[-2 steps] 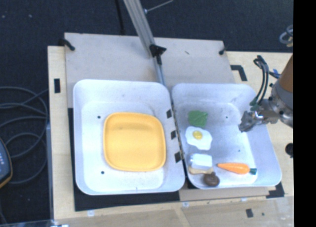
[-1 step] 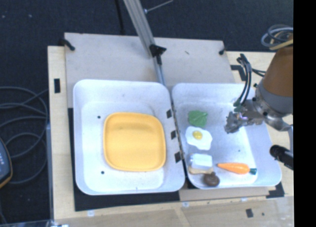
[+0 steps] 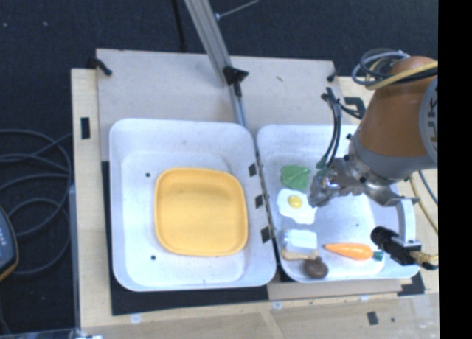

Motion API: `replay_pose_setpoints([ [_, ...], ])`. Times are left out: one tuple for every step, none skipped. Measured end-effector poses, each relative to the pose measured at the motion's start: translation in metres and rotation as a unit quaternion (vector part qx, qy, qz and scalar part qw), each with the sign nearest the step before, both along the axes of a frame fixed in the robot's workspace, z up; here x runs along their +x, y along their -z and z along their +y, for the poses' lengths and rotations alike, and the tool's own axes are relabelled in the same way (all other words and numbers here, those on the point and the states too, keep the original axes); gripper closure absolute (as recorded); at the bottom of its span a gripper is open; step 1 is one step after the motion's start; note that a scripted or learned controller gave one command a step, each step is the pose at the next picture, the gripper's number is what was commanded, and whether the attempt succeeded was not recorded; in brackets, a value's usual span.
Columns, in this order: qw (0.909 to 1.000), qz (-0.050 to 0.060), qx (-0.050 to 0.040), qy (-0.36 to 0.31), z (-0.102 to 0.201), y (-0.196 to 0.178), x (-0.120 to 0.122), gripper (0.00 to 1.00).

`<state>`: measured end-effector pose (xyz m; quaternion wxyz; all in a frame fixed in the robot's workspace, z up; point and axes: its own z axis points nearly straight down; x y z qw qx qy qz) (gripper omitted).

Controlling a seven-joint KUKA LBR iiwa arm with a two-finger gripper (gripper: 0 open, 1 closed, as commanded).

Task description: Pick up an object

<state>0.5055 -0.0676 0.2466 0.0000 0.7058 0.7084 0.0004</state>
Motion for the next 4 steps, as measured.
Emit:
replay_pose_setpoints([
  [1.0, 0.0, 0.0003, -0.001, 0.055, -0.008, -0.002, 1.0],
  [1.0, 0.0, 0.0001, 0.0, 0.102, -0.003, 0.002, 1.0],
  [1.0, 0.0, 0.0002, 0.001, 0.144, -0.002, -0.004, 1.0],
  [1.0, 0.0, 0.0002, 0.002, 0.143, -0.002, -0.004, 0.0],
])
